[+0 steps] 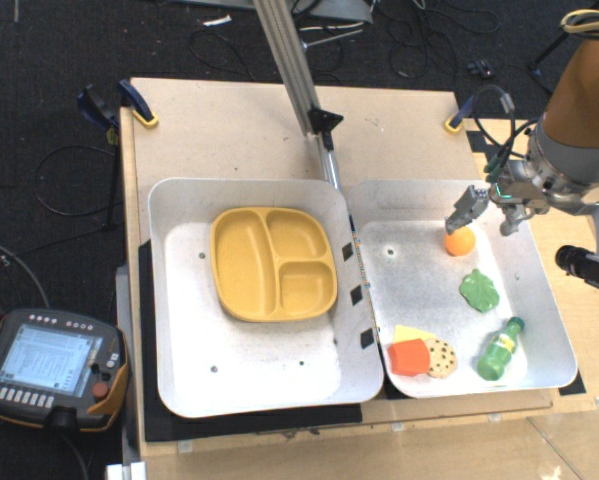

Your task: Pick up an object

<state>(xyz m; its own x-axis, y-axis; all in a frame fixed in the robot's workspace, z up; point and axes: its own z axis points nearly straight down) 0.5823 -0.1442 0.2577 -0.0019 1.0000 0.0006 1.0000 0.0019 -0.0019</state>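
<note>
My gripper [491, 215] hangs over the far part of the right bin [399, 298], its two fingers spread apart with nothing between them. An orange ball [460, 242] lies just below and left of the gripper. A green leafy piece [479, 291] sits nearer the camera. A green bottle [500, 349] lies at the bin's near right. A red block [410, 358], a yellow wedge [409, 334] and a cookie [440, 357] cluster at the near edge.
The left bin [179, 278] holds a yellow divided tray [274, 263]. A metal pole [294, 63] slants up from between the bins. A teach pendant [44, 368] lies off the bench at lower left.
</note>
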